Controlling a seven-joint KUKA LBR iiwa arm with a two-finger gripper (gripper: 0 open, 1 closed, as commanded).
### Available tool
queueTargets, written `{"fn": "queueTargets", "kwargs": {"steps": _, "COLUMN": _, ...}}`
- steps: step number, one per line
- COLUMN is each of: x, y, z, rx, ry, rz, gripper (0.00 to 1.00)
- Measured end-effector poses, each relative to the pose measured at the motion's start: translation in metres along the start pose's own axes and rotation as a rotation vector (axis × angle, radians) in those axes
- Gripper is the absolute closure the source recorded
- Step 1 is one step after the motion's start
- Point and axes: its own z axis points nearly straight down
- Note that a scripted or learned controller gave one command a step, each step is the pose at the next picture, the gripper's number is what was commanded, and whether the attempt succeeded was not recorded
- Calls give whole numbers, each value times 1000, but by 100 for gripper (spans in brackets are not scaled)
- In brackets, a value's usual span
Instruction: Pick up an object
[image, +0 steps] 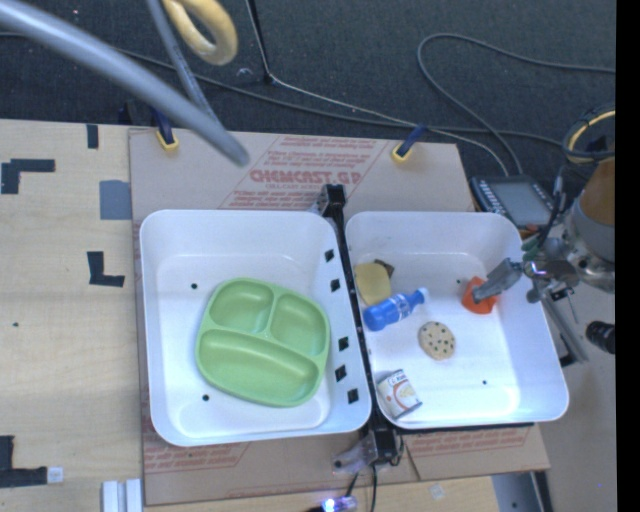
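Fingers (497, 280) over right bin (520, 395), tip touching orange piece (477, 300); whether open or gripping, cannot tell. Cookie (436, 340) and blue bottle (392, 309) lie to their left.

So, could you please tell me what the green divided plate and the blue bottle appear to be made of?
The green divided plate looks like moulded plastic with a smooth, softly matte finish: uniform pale green colour and rounded compartment ridges. The blue bottle also seems plastic, slightly glossy, with a light highlight along its body and a paler cap end; the picture is too coarse to be sure it isn't rubber or a toy.
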Motion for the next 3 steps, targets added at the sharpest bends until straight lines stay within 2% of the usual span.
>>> {"fn": "queueTargets", "kwargs": {"steps": 1, "x": 8, "y": 0, "z": 62, "rx": 5, "ry": 2, "rz": -1, "gripper": 0}}
{"fn": "queueTargets", "kwargs": {"steps": 2, "x": 14, "y": -2, "z": 107, "rx": 4, "ry": 2, "rz": -1, "gripper": 0}}
{"fn": "queueTargets", "kwargs": {"steps": 3, "x": 13, "y": 0, "z": 134, "rx": -3, "ry": -1, "rz": 0, "gripper": 0}}
